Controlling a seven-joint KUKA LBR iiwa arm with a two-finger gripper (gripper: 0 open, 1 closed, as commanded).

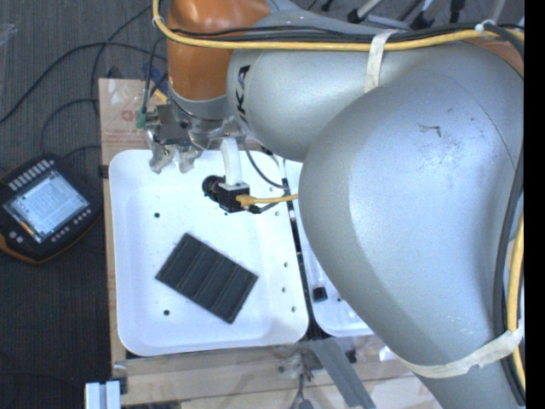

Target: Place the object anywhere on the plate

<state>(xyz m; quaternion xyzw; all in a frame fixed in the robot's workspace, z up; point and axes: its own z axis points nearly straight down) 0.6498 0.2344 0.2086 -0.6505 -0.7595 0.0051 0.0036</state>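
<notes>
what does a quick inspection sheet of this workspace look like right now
surface: left white bin, right white bin largely hidden under the arm, both on a wooden bench
job's things: dark ribbed rectangular plate lying flat in the left bin, turned at an angle; object to place: nothing seen
clutter: nothing seen
grippers: gripper over the left bin's far corner, apart from the plate, nothing between its fingers
cables: yellow cable along the arm; black cables on the floor
surroundings: teach pendant on dark floor left of the bench
</notes>
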